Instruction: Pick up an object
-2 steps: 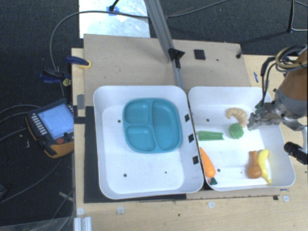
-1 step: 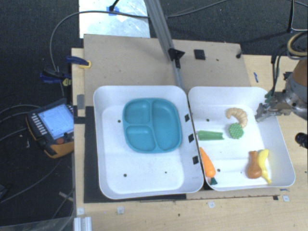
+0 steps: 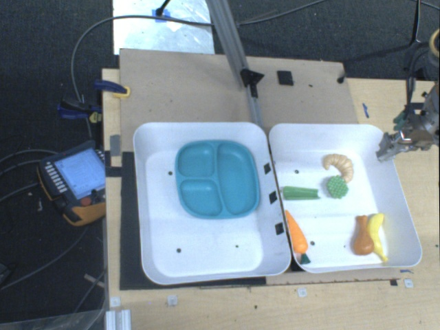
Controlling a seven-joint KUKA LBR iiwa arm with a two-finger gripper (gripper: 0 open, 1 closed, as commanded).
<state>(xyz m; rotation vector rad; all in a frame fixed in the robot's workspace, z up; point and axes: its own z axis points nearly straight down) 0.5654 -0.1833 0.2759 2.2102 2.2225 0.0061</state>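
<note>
Camera view: gripper hangs at the right bin's upper right rim, nothing between its parts; cannot tell how wide it is. Candidates lie loose in that bin: croissant, broccoli, green stick, carrot, banana. Blue plate occupies the left bin. No pick begun, likely staging above the rim.

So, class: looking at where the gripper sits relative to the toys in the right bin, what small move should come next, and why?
Probably a short move inward and down toward the croissant. The gripper sits at the right bin's far right edge, holding nothing, and the croissant is the nearest toy. It does touch the green broccoli, so the approach needs care.
</note>
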